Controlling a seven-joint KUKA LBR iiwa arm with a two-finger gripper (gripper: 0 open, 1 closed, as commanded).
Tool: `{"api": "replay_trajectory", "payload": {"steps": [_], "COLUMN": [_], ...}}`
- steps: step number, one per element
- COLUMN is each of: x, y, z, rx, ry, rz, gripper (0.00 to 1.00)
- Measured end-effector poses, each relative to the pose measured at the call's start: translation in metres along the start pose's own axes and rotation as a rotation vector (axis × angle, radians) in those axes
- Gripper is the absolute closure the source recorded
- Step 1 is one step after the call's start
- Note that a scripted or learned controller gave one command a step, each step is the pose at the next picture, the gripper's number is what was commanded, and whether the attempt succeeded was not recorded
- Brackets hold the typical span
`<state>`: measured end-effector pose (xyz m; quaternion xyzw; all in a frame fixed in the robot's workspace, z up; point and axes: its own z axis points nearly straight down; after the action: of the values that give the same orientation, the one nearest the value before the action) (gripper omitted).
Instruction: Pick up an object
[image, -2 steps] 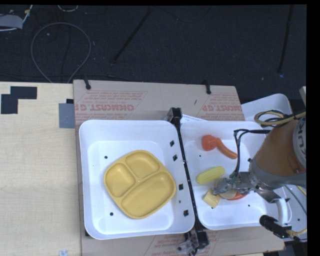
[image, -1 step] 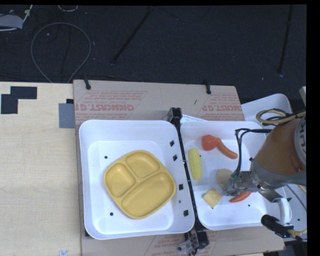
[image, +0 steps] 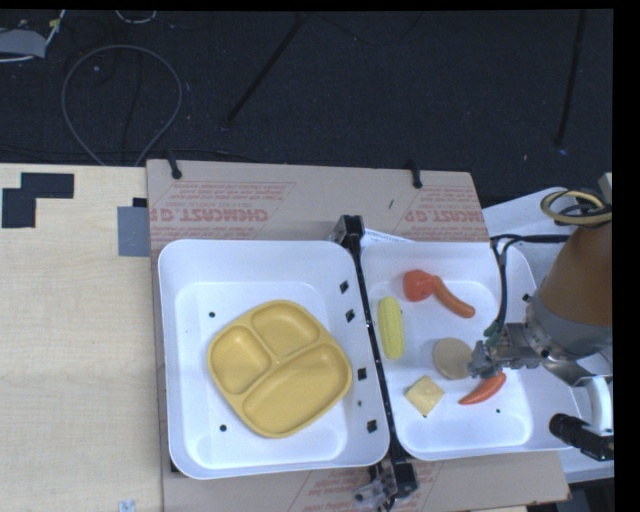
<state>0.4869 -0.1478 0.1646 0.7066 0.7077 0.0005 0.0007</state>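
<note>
Gripper (image: 489, 358) hovered at lower right of the frame, touching the slim red-orange chili pepper (image: 483, 389) slanting just below; its grasp could not be told.

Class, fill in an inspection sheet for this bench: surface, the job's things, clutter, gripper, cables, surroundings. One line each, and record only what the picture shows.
Surface: two white bins, left bin and right bin, on cardboard sheet over a wooden bench.
Job's things: in the right bin, a corn cob, orange-red carrot-like toy, tan round piece, pale yellow wedge, red chili.
Clutter: yellow divided plate in the left bin.
Gripper: gripper low over the right bin, between the round piece and chili; finger state unclear.
Cables: black cable beside the arm; loops on the dark floor.
Surroundings: dark floor, stand legs.
</note>
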Motion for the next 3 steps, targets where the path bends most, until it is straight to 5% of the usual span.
{"api": "replay_trajectory", "payload": {"steps": [2,3], "x": [-0.005,0.037], "y": [0.001,0.002], "z": [-0.089,-0.085], "rx": [-0.001,0.005], "ry": [0.0,0.003], "rz": [0.0,-0.002], "gripper": [1.0,1.0]}}
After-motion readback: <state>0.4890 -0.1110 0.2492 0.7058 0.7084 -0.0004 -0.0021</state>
